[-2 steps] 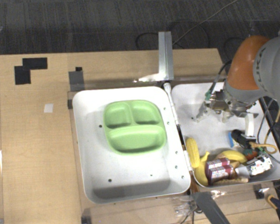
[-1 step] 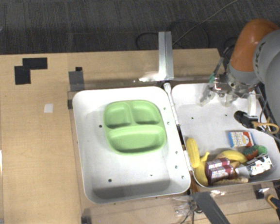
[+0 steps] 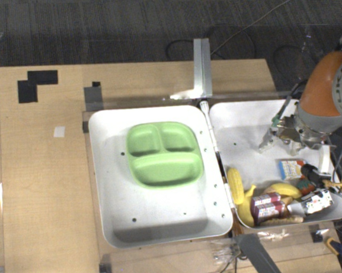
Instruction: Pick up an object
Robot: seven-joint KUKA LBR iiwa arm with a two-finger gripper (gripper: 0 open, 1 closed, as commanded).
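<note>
My gripper [image 3: 277, 145] hangs over the upper right part of the right bin [image 3: 241, 121], open, with nothing between its fingers. Its grey arm with the orange band [image 3: 325, 93] comes in from the right. Below it, along the bin's front, lie a yellow banana [image 3: 237, 188], a second banana [image 3: 283, 190], a dark red packet [image 3: 266, 208], a small blue and white box [image 3: 289, 168] and a small white and red item [image 3: 317, 201]. The box lies just below and right of the fingertips, apart from them.
The left bin [image 3: 111, 168] holds a green divided plate [image 3: 162, 153]. A metal post [image 3: 203, 65] stands behind the wall between the two bins. Cables hang at the right edge of the bench. Bare bin floor lies to the left of my gripper.
</note>
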